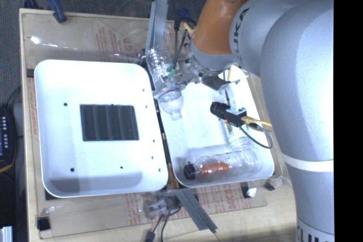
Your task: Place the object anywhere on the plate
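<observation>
Your gripper (170,73) sits at far-left corner of right bin (195,122), over dividing rims; finger state: cannot tell, clear plastic clutter obscures. Clear bottle (171,102) lies just below gripper, along right bin's left edge. Second clear bottle, reddish contents (221,166), lies along right bin's near edge. Dark ridged plate (109,122) rests mid left bin (57,93).
</observation>
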Available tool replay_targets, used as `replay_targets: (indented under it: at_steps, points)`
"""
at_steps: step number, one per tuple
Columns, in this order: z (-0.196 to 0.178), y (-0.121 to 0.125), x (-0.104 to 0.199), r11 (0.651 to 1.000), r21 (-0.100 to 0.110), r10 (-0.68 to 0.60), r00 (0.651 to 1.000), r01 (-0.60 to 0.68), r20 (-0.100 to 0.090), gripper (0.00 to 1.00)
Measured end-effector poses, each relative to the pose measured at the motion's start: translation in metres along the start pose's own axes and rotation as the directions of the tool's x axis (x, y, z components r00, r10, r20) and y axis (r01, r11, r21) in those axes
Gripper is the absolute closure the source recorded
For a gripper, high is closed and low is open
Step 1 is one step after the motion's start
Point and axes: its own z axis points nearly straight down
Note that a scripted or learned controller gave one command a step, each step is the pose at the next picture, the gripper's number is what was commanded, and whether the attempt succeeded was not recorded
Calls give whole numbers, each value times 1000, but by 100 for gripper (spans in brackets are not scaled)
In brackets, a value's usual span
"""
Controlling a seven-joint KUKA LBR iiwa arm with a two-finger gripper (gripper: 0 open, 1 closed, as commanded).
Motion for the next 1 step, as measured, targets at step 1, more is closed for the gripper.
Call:
replay_targets:
  at_steps: [1]
  points:
    - [-4, 13, 57, 999, 1, -53, 999, 53, 0, 100]
